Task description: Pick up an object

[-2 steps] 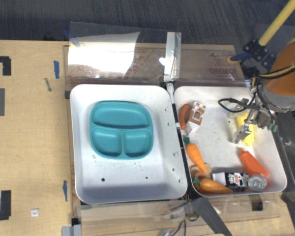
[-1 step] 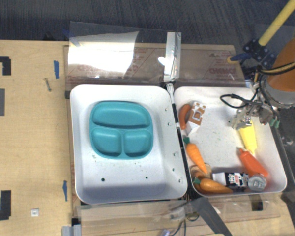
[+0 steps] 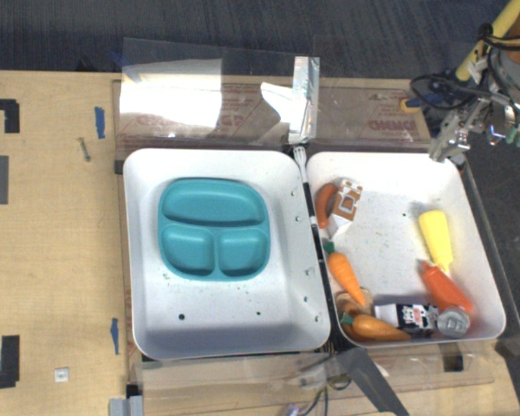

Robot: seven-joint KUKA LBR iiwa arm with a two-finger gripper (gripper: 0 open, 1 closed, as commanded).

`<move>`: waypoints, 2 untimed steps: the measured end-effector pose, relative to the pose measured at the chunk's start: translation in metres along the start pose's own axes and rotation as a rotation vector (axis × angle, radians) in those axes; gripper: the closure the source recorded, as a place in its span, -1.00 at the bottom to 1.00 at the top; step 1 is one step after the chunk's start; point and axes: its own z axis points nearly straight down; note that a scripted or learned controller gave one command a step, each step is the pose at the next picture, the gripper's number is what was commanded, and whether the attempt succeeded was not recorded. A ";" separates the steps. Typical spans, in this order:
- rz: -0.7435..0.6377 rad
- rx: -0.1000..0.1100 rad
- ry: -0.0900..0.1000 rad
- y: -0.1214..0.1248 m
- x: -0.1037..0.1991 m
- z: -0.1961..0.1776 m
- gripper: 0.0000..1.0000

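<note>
The right bin (image 3: 390, 224) holds several items. A brown sausage (image 3: 325, 199) lies beside a small white and orange carton (image 3: 347, 201) at its left wall. Below them lies an orange carrot (image 3: 345, 272), and a second carrot (image 3: 374, 327) rests in the front left corner. A yellow oblong piece (image 3: 436, 238) sits at the right, with an orange-red bottle with a grey cap (image 3: 446, 291) just below it. A small black box (image 3: 406, 315) lies along the front wall. My gripper (image 3: 445, 142) hangs over the bin's back right corner, apart from all of these and holding nothing I can see.
The left bin (image 3: 147, 293) contains a teal divided plate (image 3: 214, 226). A clear plastic sheet (image 3: 217, 102) stands behind the bins. Cables and the arm's wrist (image 3: 494, 102) crowd the upper right. Tan bench surface (image 3: 43, 232) extends to the left.
</note>
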 end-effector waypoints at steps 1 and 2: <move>-0.574 -0.007 0.018 0.006 0.024 0.094 1.00; -0.401 -0.005 0.013 0.053 0.028 0.078 1.00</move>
